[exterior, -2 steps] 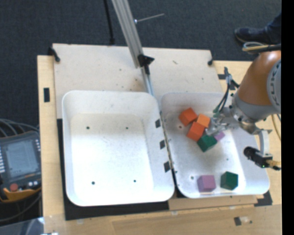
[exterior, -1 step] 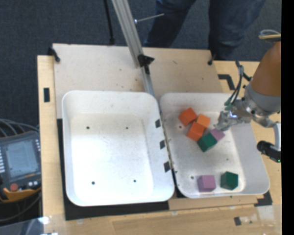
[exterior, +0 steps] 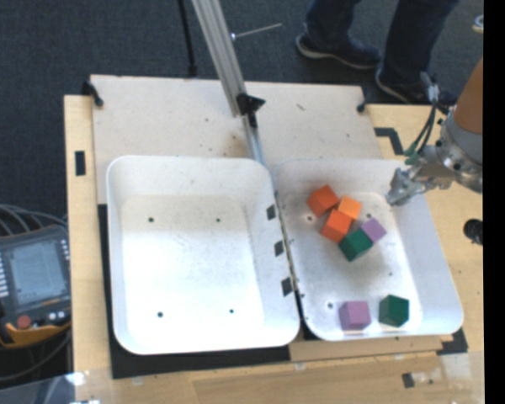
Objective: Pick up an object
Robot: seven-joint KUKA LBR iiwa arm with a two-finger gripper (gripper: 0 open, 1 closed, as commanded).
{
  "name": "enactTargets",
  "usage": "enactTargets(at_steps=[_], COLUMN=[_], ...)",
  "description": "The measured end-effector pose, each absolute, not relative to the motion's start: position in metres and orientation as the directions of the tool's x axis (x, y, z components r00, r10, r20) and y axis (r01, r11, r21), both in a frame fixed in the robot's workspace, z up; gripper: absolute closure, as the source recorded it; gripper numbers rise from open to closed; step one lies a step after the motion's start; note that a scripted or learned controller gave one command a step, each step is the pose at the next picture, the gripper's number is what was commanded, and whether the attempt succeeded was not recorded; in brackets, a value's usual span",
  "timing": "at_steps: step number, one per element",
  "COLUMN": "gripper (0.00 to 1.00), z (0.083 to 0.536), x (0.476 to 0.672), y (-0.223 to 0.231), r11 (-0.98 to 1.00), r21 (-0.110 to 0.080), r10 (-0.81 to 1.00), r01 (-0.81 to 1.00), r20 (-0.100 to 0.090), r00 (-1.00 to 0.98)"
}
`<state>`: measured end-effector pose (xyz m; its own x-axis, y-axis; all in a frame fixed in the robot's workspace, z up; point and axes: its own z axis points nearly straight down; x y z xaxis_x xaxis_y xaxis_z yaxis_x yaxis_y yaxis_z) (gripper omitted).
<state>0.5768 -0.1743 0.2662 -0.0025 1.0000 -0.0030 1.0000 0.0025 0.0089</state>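
Nearest you, along the right bin's (exterior: 442, 289) front wall, a purple cube (exterior: 354, 315) and a green cube (exterior: 394, 310) sit side by side, with bare floor behind them. Farther in, you find a tight cluster: a green block (exterior: 355, 244), a small purple block (exterior: 374, 230), and three orange blocks (exterior: 334, 213) touching. The gripper (exterior: 401, 192) hangs over the bin's right rim, just beside that cluster; you cannot tell how its claw stands. The left bin (exterior: 194, 251) offers you wide open floor.
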Motion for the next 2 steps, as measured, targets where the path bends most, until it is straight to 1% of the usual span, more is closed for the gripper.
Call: enactTargets(at_steps=[1,2], gripper=[1.0,1.0], z=[0.273,0.274], x=[0.578,0.574], y=[-0.175,-0.131], r11=[0.006,0.006], r21=[0.003,0.002], r10=[1.0,1.0], r01=[1.0,1.0], r20=[-0.001,0.0], r00=[-0.006,-0.006])
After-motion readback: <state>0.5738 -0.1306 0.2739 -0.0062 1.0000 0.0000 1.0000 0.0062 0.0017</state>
